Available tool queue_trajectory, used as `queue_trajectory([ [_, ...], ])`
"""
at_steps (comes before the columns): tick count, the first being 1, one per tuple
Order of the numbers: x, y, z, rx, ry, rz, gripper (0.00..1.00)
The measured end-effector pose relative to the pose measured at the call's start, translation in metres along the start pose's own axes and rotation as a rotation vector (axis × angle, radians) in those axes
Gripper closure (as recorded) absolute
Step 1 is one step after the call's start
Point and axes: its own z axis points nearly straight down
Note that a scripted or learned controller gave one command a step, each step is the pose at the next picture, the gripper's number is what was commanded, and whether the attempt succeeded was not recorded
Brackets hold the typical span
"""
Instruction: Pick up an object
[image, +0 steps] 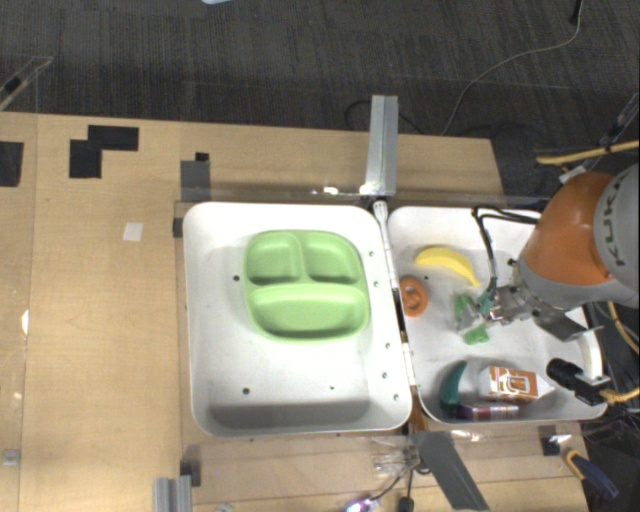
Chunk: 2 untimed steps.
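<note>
Lying along the near edge of the right shallow white bin (435, 345) is a dark teal curved plastic piece (455, 383). Just beside it, toward the bin's near right corner, sits a small orange-and-white carton (512, 383). A slim dark stick with a reddish end (488, 408) rests against the rim in front of both.

Farther in, about the middle of that bin, the grey two-finger gripper (493, 305) is low over the floor, carried by the grey arm with its orange band (565, 250) reaching in from the right edge. A small crumpled translucent green piece (468, 308) lies right against the gripper on its left side, with a further green scrap just nearer. Whether the gripper is spread, pressed together or pinching that green piece cannot be told from here.

A small orange ring-shaped object (413, 296) sits at the bin's left edge, touching the wall. Beyond it, toward the far edge, a yellow banana (448, 265) lies curved on the floor, apart from the gripper.

In the left shallow white bin (215, 330), a light green divided plastic plate (305, 283) lies flat, somewhat toward the far edge.
</note>
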Motion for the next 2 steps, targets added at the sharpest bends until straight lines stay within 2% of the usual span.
queue_trajectory([
  [1,0.07,0.025,-0.112,0.003,0.001,-0.025,1.0],
  [2,0.085,-0.002,-0.17,0.003,0.001,-0.074,1.0],
])
